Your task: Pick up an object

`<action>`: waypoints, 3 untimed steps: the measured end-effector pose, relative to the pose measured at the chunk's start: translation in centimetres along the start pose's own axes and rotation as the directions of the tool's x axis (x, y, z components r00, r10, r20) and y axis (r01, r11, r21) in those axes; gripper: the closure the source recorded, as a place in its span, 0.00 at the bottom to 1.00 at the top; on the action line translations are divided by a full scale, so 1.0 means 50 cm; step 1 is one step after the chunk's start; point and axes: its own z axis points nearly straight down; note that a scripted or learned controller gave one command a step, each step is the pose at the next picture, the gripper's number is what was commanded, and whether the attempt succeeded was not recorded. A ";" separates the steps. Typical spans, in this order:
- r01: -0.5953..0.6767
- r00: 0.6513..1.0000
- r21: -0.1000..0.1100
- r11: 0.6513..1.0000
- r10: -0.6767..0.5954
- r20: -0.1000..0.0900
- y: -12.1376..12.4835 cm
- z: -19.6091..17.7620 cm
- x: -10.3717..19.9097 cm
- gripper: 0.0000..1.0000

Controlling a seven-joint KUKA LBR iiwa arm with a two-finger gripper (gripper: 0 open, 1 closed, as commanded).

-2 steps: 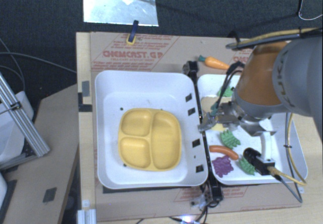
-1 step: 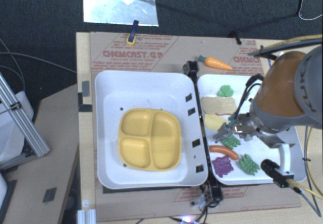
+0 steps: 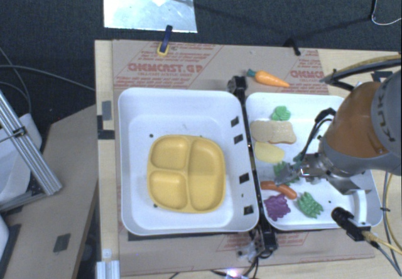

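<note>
Toy foods are lying in the right bin (image 3: 370,212): a green piece (image 3: 281,112), tan bread (image 3: 273,131), a yellow slice (image 3: 269,152), an orange-red pepper (image 3: 279,188), purple grapes (image 3: 277,207), and a green leafy piece (image 3: 309,205).

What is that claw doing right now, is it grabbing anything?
Gripper: low in the right bin among toy foods; open, shut or holding cannot be told.

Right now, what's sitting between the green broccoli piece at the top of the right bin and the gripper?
In the camera view, a beige bread slice and a pale yellow piece lie between the green broccoli piece and the gripper.
</note>
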 end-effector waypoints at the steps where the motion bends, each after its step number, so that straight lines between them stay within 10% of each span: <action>1: 0.014 1.000 -0.011 1.000 -0.014 -0.002 0.063 -0.116 0.147 0.00; 3: 0.009 1.000 -0.004 1.000 -0.009 -0.001 0.022 -0.110 0.147 0.00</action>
